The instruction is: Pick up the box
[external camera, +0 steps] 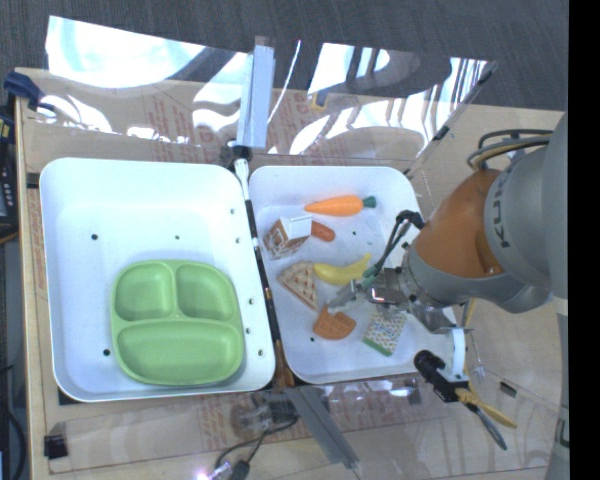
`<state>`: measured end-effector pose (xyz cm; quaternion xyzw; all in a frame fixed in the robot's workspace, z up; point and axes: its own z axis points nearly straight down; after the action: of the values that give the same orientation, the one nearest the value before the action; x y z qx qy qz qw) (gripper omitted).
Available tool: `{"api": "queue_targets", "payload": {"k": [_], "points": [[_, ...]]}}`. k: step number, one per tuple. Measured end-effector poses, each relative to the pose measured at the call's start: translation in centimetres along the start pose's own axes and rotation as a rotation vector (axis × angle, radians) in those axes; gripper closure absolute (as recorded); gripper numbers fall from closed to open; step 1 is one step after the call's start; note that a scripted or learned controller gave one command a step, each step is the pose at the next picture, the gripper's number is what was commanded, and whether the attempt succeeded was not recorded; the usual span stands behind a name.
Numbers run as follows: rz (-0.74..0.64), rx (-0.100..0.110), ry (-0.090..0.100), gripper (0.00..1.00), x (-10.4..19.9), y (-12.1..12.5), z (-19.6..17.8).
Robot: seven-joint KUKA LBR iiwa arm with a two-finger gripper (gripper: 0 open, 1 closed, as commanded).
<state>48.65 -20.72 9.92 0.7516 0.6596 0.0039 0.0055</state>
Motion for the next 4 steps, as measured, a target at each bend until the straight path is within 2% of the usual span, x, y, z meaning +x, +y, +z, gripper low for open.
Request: {"api": "queue_targets", "payload": {"k": [1, 2, 3, 4], "points": [[-0.135, 0.014, 0.003, 0.0, 0.0, -0.9, -5.2], [0.009, 0.006, 0.003, 0.0, -0.4, -0.6, 0.0], [0.003, 0.005, 0.002, 1.0, -0.4, -0.4, -1.1], [-0.321, 0.013, 0.004, 1.0, 1.9, 5.1, -12.5]]}}
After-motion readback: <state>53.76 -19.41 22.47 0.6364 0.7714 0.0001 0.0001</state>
